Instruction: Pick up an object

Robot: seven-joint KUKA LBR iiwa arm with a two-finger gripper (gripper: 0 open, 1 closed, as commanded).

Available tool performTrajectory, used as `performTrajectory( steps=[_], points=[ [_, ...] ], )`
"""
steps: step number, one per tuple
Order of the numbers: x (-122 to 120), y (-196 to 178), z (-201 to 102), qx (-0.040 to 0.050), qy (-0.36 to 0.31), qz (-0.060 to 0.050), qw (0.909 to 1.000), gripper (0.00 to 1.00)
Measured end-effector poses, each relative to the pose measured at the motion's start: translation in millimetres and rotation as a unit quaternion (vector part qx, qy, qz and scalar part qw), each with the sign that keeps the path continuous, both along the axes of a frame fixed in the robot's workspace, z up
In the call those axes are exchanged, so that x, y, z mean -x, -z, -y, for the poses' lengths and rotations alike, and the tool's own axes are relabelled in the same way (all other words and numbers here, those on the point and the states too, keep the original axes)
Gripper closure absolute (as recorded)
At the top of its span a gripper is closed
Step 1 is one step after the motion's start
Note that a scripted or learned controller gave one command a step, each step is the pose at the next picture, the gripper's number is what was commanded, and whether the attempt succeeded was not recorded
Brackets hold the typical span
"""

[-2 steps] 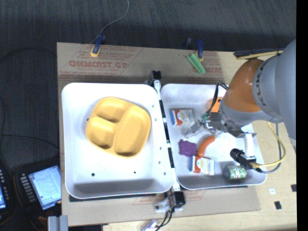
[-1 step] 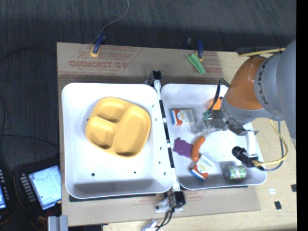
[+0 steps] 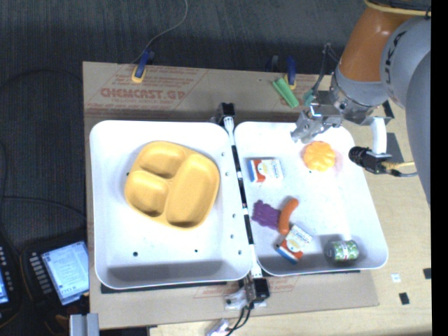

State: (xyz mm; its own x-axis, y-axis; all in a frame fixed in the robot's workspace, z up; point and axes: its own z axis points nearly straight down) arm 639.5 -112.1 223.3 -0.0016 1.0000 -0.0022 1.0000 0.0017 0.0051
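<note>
From your overhead camera, the gripper point(image 3: 309, 131) hangs over the far right corner of the right bin point(image 3: 365, 187), just above and left of the orange round object point(image 3: 319, 155). You cannot tell whether it is released or clenched, and nothing shows gripped in it. The orange object lies close to the bin's far wall, with bare white floor to its right and toward you.

Along the divider side of that bin sits a small white and red carton point(image 3: 265, 169). Nearer the middle, a purple piece point(image 3: 265, 214) touches an orange carrot-like stick point(image 3: 286, 215). Below them a second small carton point(image 3: 294, 243) lies tilted, and a green-patterned can point(image 3: 341, 250) rests on its side near the bin's near right edge. Open floor runs between the can and the orange object.

The left bin point(image 3: 112, 243) holds one large yellow moulded shape point(image 3: 172, 183) in its far half, leaving you bare floor along the near edge. A green marker point(image 3: 285, 92) lies on the cardboard point(image 3: 210, 89) beyond the bins.
</note>
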Motion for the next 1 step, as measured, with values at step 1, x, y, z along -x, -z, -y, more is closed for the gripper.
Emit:
performTrajectory(
  steps=[1],
  points=[
    [1.1,1.9,0.3,0.0001,0.000,-0.002,1.0000,0.00]
  ],
)
